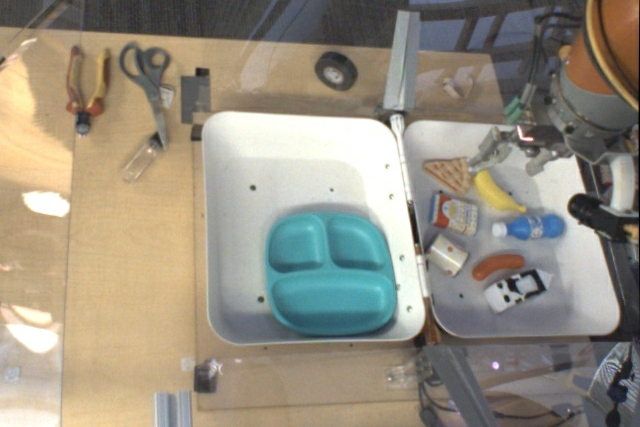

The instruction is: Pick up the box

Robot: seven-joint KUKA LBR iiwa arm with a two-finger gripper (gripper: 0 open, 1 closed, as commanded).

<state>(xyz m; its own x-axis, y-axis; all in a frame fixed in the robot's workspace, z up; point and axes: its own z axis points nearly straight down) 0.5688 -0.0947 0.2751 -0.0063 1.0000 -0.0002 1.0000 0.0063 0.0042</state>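
the teal tray [330, 275] with three compartments lies nearest, toward the front edge of the left bin [240, 155]. in the right bin [590, 315], the box [453, 213] lies near the left wall, about midway between back and front edges; it is a small carton, red and white with a printed picture on its face, lying flat and slightly tilted. the gripper [517, 137] hangs over the back part of the right bin, above and to the right of the box and apart from it, with a pizza slice toy [450, 175] and a banana [497, 192] between them. its fingers look spread, with nothing between them. just in front of the box sits a small pale block [448, 255]. a blue bottle [530, 229], a sausage [497, 266] and a black and white toy [517, 288] lie further right, toward the front edge.
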